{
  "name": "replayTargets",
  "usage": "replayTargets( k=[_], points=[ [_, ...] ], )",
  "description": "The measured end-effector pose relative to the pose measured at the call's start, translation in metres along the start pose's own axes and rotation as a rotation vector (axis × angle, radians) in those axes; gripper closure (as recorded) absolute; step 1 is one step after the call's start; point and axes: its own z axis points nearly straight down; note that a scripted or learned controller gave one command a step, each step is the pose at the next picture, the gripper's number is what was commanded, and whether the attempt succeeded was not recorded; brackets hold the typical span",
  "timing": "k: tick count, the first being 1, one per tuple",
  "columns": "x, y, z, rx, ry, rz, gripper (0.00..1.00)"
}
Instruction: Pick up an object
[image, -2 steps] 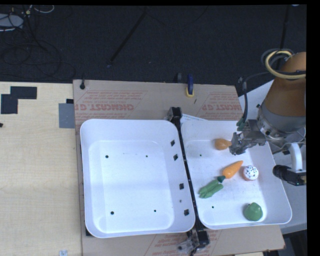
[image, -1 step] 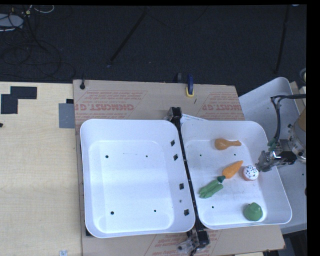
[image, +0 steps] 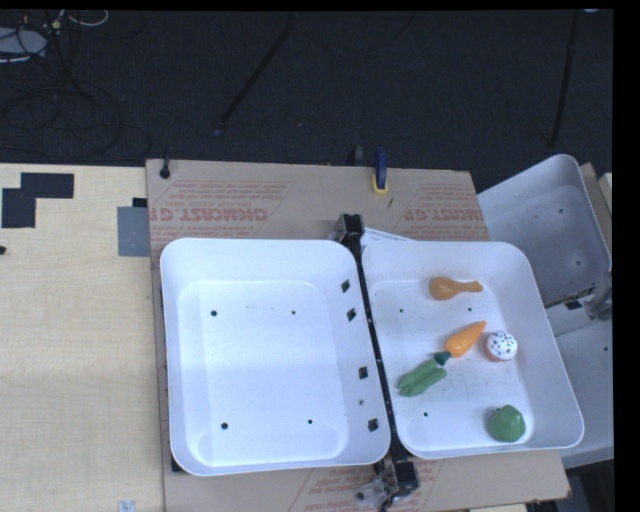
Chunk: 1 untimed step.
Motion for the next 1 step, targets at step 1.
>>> replayTargets(
  k=[1],
  points=[
    [0.0625, -0.0008, 0.0218, 0.008, 0.005, -0.003, 1.00]
  ],
)
